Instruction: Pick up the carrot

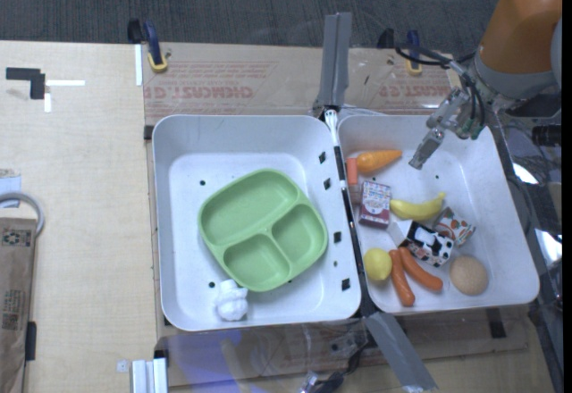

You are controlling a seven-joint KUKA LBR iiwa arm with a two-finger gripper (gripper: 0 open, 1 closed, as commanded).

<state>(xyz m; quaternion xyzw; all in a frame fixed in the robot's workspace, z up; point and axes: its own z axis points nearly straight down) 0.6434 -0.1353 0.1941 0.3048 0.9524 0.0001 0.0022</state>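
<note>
Two shallow white bins sit side by side on the surface. The left bin (pixel 170 204) holds a green divided plate (pixel 262 229) near its middle and a small white object (pixel 231 301) by its near edge. The right bin (pixel 514 230) carries the food items. The carrot (pixel 377 159) lies near that bin's far left corner, its tip pointing toward the bin's right side, with a small red-orange piece (pixel 352 171) just beside it against the left wall. Nearer the middle are a small printed carton (pixel 375 204), a banana (pixel 418 206) and a black-and-white cow-patterned item (pixel 433 244). Along the near edge lie a lemon (pixel 378 264), two orange carrot-like sticks (pixel 409 275) and a brown egg-shaped item (pixel 468 275).

The jaws (pixel 429 147) hang over the far part of the right bin, to the right of the carrot and apart from it, tilted down toward the left. They hold nothing; whether they are spread or closed I cannot tell.
</note>
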